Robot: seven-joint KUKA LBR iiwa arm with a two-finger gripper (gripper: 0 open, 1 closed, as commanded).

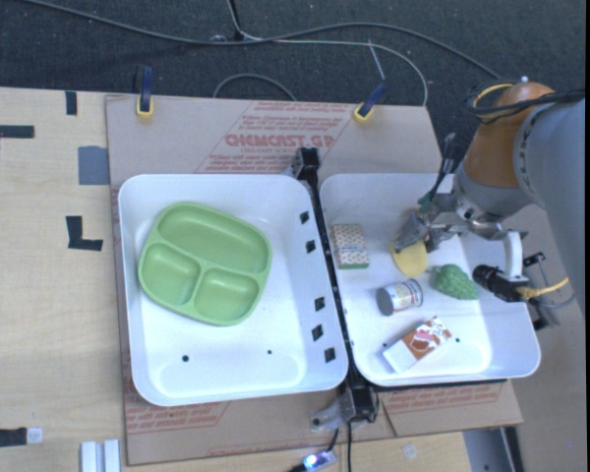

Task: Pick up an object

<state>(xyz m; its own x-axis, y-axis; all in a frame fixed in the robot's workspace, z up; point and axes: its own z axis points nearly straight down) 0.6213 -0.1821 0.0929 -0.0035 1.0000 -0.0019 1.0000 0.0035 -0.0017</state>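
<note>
My gripper [420, 234] hangs low over the right bin [369, 193], in its upper right part. Just below and touching it in the image lies a small yellow object [409, 261]. A bumpy green object [456, 281] rests to the right of the yellow one. A small grey can [400, 295] lies on its side below them. A red and white box [419, 344] sits near the bin's front edge. A small patterned block [350, 245] lies near the bin's left wall. The gripper partly hides the top of the yellow object.
The left bin [226, 372] holds a green divided plate [206, 262]. A black divider rail [320, 264] runs between the bins. The grey arm with its orange band [501, 136] enters from the right. Cables cross the dark floor at the back.
</note>
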